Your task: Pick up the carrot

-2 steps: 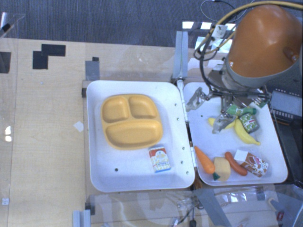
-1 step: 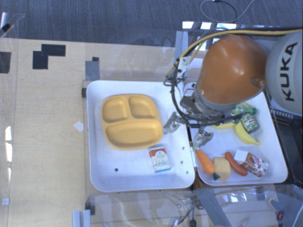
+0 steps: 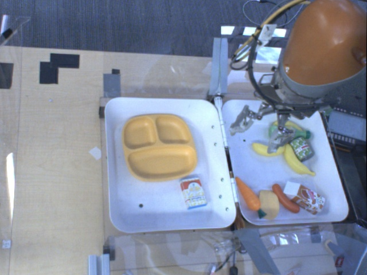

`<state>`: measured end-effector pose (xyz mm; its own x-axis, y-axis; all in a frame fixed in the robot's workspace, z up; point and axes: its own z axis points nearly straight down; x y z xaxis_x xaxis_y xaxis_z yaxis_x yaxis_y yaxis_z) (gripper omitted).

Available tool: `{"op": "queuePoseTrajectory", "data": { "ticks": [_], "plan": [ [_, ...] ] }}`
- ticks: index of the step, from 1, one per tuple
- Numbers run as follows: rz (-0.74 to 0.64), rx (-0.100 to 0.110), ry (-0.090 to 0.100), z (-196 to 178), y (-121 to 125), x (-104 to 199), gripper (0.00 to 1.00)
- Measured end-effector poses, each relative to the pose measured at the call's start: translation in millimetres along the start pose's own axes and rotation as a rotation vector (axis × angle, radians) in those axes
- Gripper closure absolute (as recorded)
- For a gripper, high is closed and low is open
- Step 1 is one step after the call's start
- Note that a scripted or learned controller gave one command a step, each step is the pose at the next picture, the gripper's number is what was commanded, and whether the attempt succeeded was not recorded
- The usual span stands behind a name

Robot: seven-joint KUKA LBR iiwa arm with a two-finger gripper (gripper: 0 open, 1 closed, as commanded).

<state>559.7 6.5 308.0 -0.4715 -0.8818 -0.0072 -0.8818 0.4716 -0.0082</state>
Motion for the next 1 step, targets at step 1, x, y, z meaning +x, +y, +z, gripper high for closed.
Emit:
{"op": "queuePoseTrajectory", "data": {
  "ticks": [1],
  "plan": [
    [-0.079,-0.005,0.001,111.5,64.5,-18.4,0.0]
  ]
}}
